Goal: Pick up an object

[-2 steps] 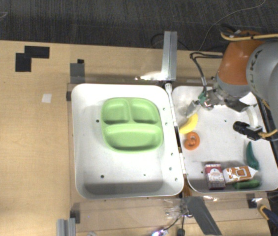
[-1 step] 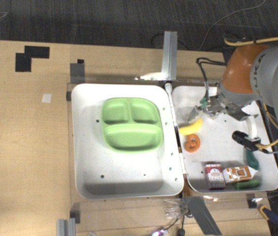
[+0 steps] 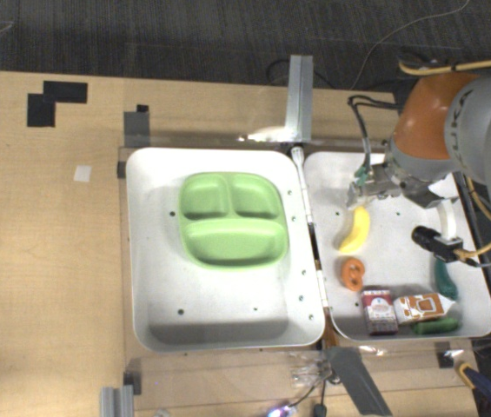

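My gripper [image 3: 367, 189] hangs low in the right bin [image 3: 399, 220], at the upper end of a yellow banana [image 3: 354, 231] that lies near the bin's left wall. Whether it touches the banana is unclear. Just below the banana sits a small orange round object [image 3: 353, 273]. Along the bin's near edge lie a dark red box [image 3: 377, 310], an orange box [image 3: 421, 306] and a green oblong thing [image 3: 437, 326]. A teal item [image 3: 446, 281] lies by the right wall. The grey arm with its orange band [image 3: 423, 120] comes in from the upper right.
The left bin [image 3: 154, 233] holds a green divided plate [image 3: 232, 218]. A metal post [image 3: 300, 94] stands at the far end of the wall between the bins. A black piece [image 3: 432, 241] with a yellow cable hangs beside the arm, over the right bin.
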Robot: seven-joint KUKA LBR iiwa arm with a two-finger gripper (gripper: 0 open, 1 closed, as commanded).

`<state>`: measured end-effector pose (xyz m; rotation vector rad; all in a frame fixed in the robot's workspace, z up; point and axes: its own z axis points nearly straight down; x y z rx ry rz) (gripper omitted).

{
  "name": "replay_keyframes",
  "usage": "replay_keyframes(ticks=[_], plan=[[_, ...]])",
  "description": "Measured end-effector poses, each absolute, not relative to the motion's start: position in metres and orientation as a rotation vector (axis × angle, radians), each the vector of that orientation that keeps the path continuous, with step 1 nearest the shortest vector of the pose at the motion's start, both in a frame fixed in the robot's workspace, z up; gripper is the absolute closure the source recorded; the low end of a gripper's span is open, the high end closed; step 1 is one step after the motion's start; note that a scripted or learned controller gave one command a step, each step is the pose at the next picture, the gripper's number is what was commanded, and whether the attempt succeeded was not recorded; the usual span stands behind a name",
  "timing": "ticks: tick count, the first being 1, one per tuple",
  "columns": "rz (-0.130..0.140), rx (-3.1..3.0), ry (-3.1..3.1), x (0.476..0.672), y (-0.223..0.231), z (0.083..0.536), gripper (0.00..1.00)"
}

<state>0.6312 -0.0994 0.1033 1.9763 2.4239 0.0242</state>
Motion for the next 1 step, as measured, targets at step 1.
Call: replay_keyframes(ticks=[1], plan=[[0.008,2.031,2.39,0.6243,-0.029,0.2275,1.0]])
